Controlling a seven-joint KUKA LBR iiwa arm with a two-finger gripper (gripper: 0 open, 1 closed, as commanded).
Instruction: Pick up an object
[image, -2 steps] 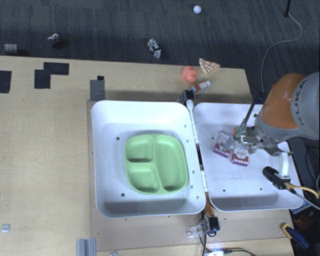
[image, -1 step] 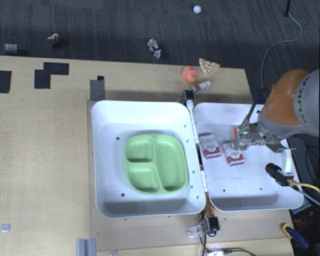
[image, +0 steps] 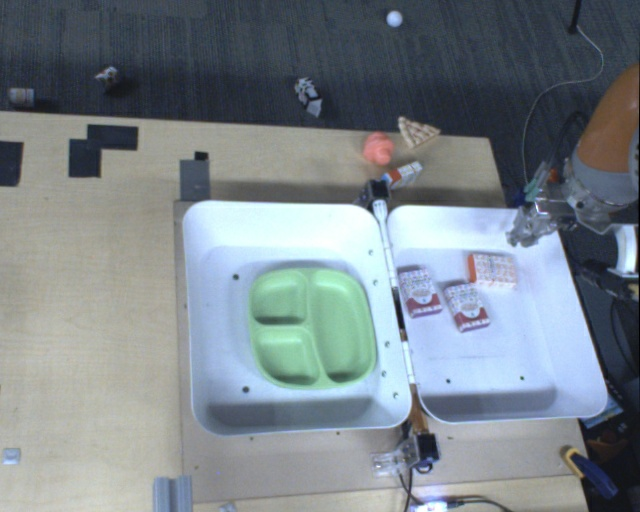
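Note:
Three small red-and-white boxes lie in the right bin (image: 560, 350): one (image: 419, 291) near its left wall, one (image: 466, 305) beside it toward the middle, and one (image: 492, 270) further back, paler and orange-tinted. My gripper (image: 522, 230) hangs over the bin's back right corner, just right of and behind the paler box, and nothing shows in its grip. The grey arm with its orange band (image: 612, 135) reaches in from the upper right.
A green divided plate (image: 310, 325) fills the middle of the left bin (image: 215, 250). Behind the bins on the bench lie a pink ball (image: 378, 148), a wedge-shaped toy (image: 417, 131) and a small tube (image: 403, 175). Cables run beside the right bin's right wall.

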